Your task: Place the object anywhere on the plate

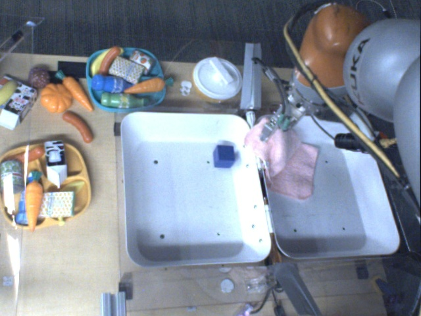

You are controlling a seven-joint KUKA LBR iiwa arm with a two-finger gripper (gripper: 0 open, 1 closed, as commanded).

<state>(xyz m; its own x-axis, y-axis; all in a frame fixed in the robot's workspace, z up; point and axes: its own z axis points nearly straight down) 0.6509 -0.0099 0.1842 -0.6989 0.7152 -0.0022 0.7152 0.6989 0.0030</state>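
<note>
The pink cloth [293, 166] lies in the right bin [368, 242], below and to the right of the white plate [217, 79] as the camera sees it. Its upper-left corner is bunched and drawn up over the rim where the two bins meet, so it is the part of the cloth nearest the plate. The rest spreads flat, trailing away from the plate toward the lower right.

The gripper [279, 120] sits right at that bunched corner, to the right of the plate and a little below it. The cloth rises to meet it, but whether it is clamped on the fabric or only resting against it cannot be told from this view.

The plate stands outside both bins, near their top edge. From the gripper it lies up and to the left, so the carry would run that way, with the loose tail of the cloth dragging behind on the side away from the plate.

A blue cube [224, 155] rests in the left bin [151, 242], straight below the plate, well clear of that line
</note>
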